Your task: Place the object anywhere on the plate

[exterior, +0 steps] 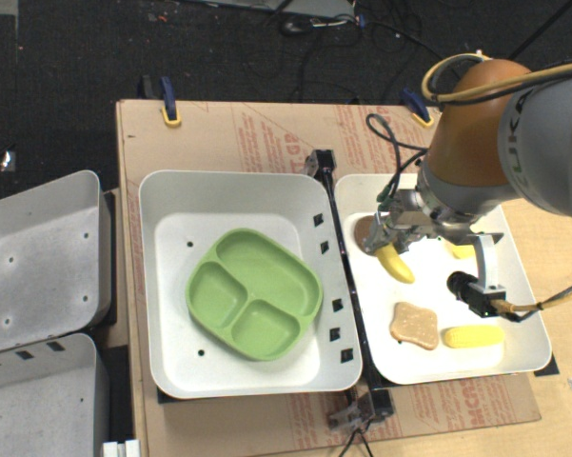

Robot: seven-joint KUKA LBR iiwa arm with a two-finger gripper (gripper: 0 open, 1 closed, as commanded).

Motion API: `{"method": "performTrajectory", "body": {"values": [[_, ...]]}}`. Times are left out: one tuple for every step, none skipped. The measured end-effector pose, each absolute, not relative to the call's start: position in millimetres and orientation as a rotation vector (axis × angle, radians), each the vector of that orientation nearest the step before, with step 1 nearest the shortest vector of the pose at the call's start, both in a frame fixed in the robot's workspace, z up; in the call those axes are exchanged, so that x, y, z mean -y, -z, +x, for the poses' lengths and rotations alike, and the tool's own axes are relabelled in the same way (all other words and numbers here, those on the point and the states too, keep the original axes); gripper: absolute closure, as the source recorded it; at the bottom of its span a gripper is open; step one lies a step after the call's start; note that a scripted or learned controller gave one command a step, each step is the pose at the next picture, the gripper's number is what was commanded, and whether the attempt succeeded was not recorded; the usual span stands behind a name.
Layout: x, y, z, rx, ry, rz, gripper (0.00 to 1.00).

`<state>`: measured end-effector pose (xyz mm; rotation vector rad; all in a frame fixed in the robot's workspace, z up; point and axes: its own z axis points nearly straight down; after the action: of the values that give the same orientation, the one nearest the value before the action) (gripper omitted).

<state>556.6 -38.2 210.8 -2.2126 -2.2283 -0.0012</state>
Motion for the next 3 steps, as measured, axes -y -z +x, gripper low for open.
{"method": "performTrajectory", "body": {"values": [[-15,-226,555.5,2.231,0.003,-2.211,1.00],[-60,-232,549.6,2.230,0.001,-2.212,1.00],[-107,-239,546.2,2.229,0.001,-2.212,1.00]]}}
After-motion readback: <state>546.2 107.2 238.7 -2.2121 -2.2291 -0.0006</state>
